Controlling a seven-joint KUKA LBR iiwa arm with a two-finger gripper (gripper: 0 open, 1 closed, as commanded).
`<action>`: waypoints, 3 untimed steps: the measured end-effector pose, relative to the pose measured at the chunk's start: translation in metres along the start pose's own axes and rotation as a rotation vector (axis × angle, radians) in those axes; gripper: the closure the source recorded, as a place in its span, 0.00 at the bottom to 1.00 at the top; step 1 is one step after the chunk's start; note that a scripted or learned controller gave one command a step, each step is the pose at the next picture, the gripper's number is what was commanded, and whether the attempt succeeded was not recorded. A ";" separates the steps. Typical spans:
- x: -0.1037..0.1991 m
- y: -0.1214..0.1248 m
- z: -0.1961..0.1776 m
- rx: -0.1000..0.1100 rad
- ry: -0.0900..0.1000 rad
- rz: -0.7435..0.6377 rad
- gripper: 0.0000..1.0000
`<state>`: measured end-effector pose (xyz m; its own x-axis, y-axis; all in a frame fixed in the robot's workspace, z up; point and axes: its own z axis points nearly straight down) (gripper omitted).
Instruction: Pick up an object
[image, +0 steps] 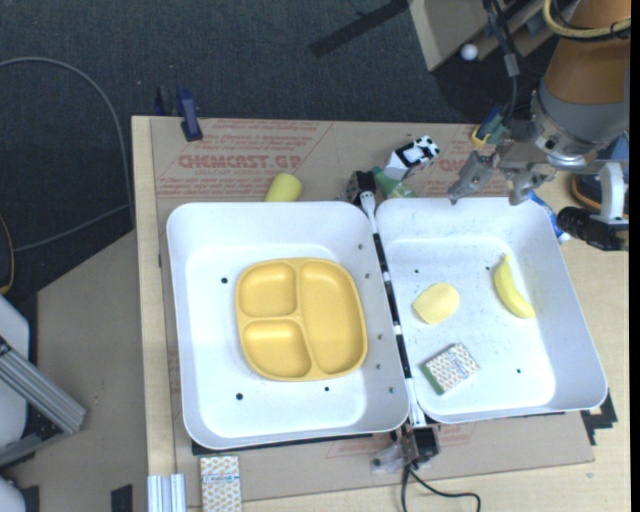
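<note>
Hand (497, 182) spread open and empty above the right bin's (570, 300) far rim; descending squarely over the banana (512, 290) should favour a clean grasp.

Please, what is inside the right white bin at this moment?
The right bin holds three things lying apart: a banana, a pale yellow rounded piece, and a small patterned packet. The gripper hangs open over its far rim. Nothing covers them.

Open floor between banana (512, 290), yellow piece (436, 302) and packet (451, 367).
</note>
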<state>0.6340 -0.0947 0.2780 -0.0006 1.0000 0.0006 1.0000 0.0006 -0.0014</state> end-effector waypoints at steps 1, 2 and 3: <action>-0.070 -0.014 0.061 0.000 -0.001 0.002 0.00; -0.093 -0.024 0.182 0.002 0.000 0.001 0.00; -0.093 -0.022 0.170 -0.003 -0.001 0.002 1.00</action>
<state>0.6116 -0.1877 0.1076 0.0011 1.0000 -0.0005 1.0000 -0.0011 0.0020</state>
